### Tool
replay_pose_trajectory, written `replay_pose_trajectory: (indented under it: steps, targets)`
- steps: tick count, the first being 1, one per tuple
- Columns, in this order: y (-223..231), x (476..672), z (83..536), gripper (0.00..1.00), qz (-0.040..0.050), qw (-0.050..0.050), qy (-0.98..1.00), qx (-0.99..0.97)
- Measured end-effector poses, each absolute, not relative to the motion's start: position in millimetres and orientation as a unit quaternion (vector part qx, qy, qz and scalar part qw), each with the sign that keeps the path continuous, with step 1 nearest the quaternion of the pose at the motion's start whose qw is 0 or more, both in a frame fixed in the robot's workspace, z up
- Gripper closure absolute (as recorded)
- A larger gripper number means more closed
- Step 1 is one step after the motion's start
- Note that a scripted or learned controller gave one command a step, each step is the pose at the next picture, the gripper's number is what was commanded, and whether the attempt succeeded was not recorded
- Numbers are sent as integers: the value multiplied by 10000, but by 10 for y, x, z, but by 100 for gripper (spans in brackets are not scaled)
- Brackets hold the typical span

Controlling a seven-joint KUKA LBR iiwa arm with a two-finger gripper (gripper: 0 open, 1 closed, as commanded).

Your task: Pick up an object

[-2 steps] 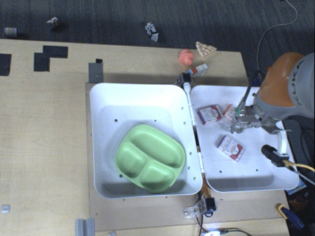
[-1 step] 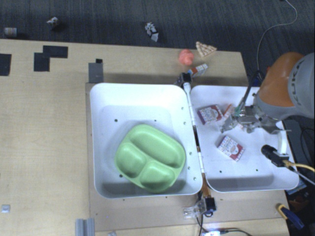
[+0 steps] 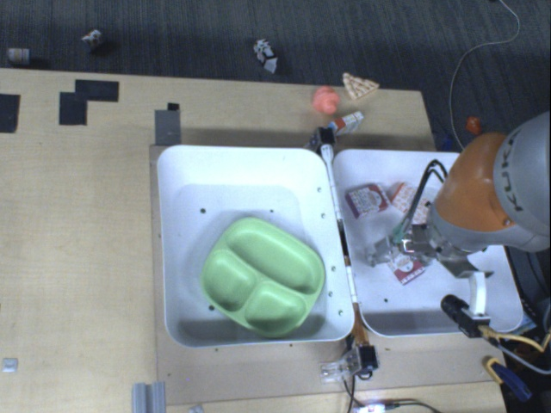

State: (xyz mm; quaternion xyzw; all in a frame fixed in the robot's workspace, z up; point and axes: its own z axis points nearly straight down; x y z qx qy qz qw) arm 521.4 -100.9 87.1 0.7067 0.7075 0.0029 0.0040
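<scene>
Red-and-white flat packet (image 3: 410,270), small, crumpled, lying in right white bin (image 3: 430,312). Long axis diagonal, pointing upper right. Just beside grey gripper (image 3: 389,249); grip state impossible to tell.

A: We're over the bench (image 3: 77,231) now, with two shallow white bins side by side. The left bin (image 3: 185,179) holds the green three-compartment plastic tray (image 3: 263,274), sitting towards its near side.

B: And we see the right bin (image 3: 379,312) with small flat red-and-white packets: one (image 3: 365,200) near its far left, another (image 3: 407,269) closer in. The grey arm with the orange band (image 3: 478,196) hangs over that bin's right half.

A: Behind the bins, on the bench's far edge, we have a small pink ball (image 3: 325,100).
</scene>
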Motion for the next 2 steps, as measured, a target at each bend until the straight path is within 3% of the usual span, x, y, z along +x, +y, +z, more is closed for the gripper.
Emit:
replay_pose_trajectory:
  steps: [1, 2]
  targets:
    - [-1008, 5233, 983, 100, 46, 65, 7078, 7064]
    - [-346, 4876, 1848, 100, 17, 10, 7086, 7056]
